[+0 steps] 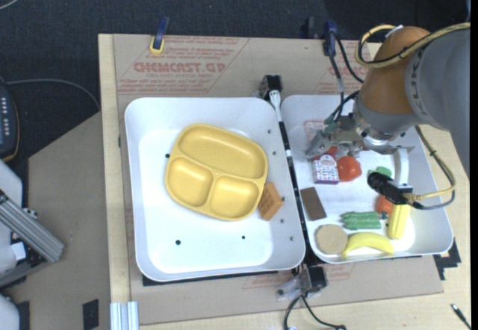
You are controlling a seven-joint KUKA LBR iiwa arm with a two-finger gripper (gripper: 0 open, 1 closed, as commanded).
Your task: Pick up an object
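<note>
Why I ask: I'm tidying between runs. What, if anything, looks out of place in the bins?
One thing: a small brown block in the left bin leans askew against the yellow divided plate, not lying flat. The toy food in the right bin is jumbled, nothing spilled.

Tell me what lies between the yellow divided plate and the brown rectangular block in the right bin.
In the camera view, a small tan bread-like piece leans against the yellow divided plate, then comes the bins' shared rim. The brown rectangular block lies just past it.

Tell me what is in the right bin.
The right bin holds a banana, a tan disc, a brown block, a green pod, a red tomato and a small carton. The arm covers the back part.
</note>
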